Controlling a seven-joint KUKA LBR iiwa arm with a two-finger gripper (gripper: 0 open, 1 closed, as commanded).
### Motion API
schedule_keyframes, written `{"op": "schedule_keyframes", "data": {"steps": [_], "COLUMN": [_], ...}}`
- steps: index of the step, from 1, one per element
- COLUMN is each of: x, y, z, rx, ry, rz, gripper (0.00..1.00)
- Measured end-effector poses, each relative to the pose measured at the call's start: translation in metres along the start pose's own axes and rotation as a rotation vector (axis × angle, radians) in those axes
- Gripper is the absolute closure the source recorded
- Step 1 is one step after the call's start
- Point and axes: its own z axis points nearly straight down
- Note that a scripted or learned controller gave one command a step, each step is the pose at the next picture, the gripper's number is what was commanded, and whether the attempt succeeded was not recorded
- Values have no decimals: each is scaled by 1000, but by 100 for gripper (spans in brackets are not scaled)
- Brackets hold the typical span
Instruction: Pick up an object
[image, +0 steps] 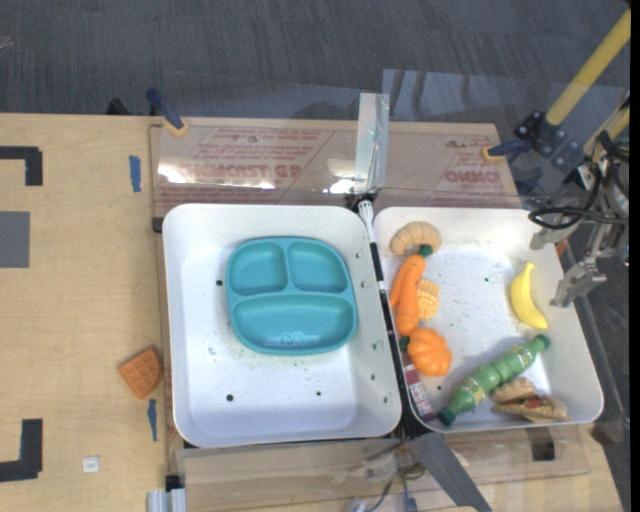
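The right bin (470, 270) holds several toy foods. A tan croissant (415, 237) lies at its back left, with an orange carrot (405, 290) and a piece of corn (429, 297) below it. An orange pumpkin (430, 351) sits near the left wall. A yellow banana (527, 296) lies at the right. A green bottle (494, 376) lies slanted at the front, beside a pizza slice (530, 404). My gripper (575, 272) hangs over the bin's right rim, just right of the banana and apart from it.
The left bin (190, 330) holds a teal divided plate (290, 295). A waffle piece (141, 371) lies on the wooden bench left of the bins. A clear upright panel (372, 140) stands behind the bins. Cables and a yellow pole (590, 70) crowd the right side.
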Motion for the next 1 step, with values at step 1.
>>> {"op": "schedule_keyframes", "data": {"steps": [1], "x": [67], "y": [-29], "z": [140], "rx": [-2], "ry": [10], "rz": [191], "gripper": [0]}}
